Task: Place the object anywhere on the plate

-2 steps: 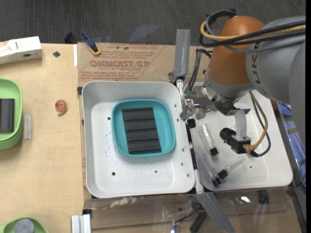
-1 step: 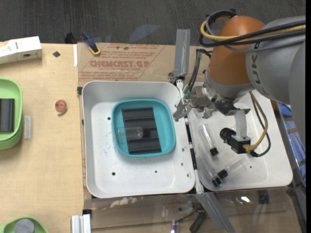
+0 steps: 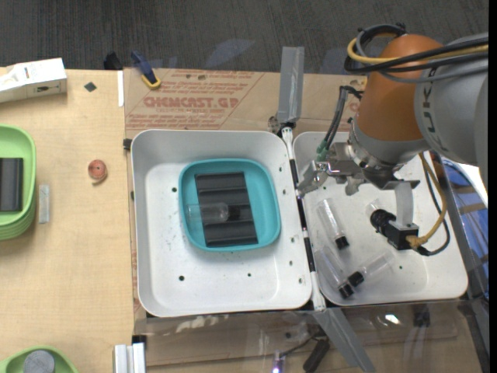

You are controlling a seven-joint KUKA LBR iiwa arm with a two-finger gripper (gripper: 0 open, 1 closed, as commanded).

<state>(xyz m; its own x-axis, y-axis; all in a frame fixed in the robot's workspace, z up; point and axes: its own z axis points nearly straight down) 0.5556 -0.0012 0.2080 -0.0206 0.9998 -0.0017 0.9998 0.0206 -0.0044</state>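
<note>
Camera view: gripper (image 3: 359,179) over the right bin (image 3: 443,282), its opening hidden under the wrist, cannot tell; clear black-capped tube (image 3: 330,222) lies on the bin floor just beside it, second tube (image 3: 363,273) further off; teal plate (image 3: 268,208) in the left bin (image 3: 155,270).

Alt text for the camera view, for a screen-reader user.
The grey-and-orange arm hangs over the right bin, where clear black-capped tubes lie. In the left bin a teal plate bears a dark ridged block with what looks like a clear tube on it.
</note>
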